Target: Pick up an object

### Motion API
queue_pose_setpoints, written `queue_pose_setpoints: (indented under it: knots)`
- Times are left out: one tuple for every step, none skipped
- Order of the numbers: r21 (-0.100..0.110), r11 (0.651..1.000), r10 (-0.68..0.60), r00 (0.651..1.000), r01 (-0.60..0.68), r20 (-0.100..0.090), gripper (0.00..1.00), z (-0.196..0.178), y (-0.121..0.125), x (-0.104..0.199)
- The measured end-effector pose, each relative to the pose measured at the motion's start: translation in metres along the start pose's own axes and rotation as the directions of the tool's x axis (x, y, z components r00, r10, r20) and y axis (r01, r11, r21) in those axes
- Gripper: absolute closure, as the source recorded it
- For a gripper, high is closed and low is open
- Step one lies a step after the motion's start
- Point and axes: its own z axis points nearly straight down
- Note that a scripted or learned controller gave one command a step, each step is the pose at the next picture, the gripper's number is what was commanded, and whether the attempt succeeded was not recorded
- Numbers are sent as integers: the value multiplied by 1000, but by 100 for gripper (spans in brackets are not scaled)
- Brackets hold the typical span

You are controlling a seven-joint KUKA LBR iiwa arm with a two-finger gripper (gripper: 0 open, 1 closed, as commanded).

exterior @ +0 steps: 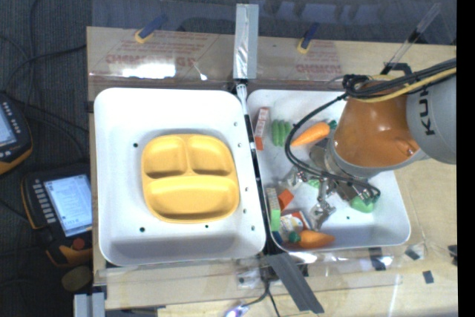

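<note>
My gripper (312, 197) hangs low over the middle of the right bin (393, 226), under the orange wrist band. Its two metal fingers stand apart, open, and nothing shows between them. Around it lie small toy foods. An orange carrot (310, 134) and a green piece (280, 132) are just behind it. A second orange carrot (316, 238) lies at the front wall. A green piece (362, 199) lies to its right, partly under the wrist. A red and white packet (261, 122) rests against the bin's left wall.
The left bin (119, 122) holds a yellow divided plate (191, 176) at its middle. Small red, green and white bits (286, 215) crowd the right bin's front left corner. Black cables (386, 85) run from the arm across the bin's back right.
</note>
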Motion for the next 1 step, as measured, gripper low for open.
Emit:
queue_pose_setpoints:
  knots:
    - [-5, 938, 346, 938, -346, -10, 0, 3, -31, -45]
